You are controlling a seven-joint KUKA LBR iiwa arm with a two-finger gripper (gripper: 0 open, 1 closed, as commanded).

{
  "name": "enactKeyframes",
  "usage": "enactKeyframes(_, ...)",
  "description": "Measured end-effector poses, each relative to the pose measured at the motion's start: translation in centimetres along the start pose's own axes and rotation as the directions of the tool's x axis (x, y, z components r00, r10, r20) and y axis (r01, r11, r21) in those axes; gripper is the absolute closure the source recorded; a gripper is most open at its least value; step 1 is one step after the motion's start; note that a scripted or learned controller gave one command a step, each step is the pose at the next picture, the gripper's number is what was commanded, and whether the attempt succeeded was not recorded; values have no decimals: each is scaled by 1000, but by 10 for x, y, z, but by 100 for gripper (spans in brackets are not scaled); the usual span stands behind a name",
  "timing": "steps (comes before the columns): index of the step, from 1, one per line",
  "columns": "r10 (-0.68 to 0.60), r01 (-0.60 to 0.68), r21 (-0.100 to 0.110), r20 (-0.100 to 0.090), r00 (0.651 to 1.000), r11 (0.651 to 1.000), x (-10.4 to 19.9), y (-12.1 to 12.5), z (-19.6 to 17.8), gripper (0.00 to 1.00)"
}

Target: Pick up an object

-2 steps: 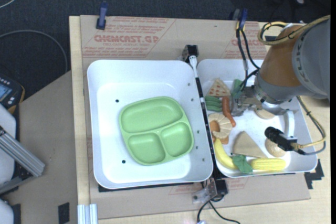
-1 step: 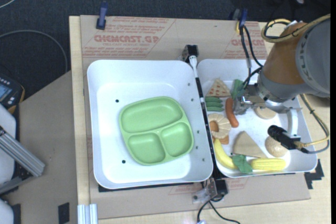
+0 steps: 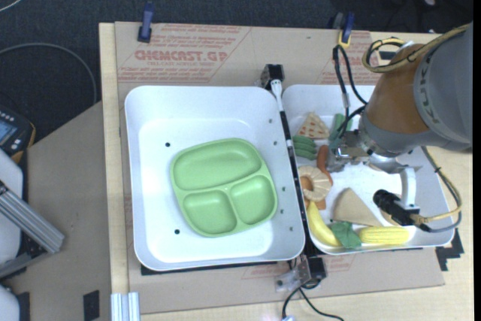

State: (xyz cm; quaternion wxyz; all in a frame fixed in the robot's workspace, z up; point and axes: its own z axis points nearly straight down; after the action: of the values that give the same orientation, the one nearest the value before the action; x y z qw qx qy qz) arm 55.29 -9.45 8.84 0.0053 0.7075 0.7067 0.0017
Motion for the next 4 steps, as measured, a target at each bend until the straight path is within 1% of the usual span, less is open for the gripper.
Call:
enactKeyframes(1,-5,5,-10,-4,1000,1000,31,-28,-315,100)
enactKeyframes(2,-4,4,17,-7,1000,1000,83,-44,-188,100)
enactKeyframes(3,-4,4,19,-7,1000,1000,132,-75,-93,100)
enactKeyframes(4,-9,9,-5,-9,1000,1000,182,-69,-256,100)
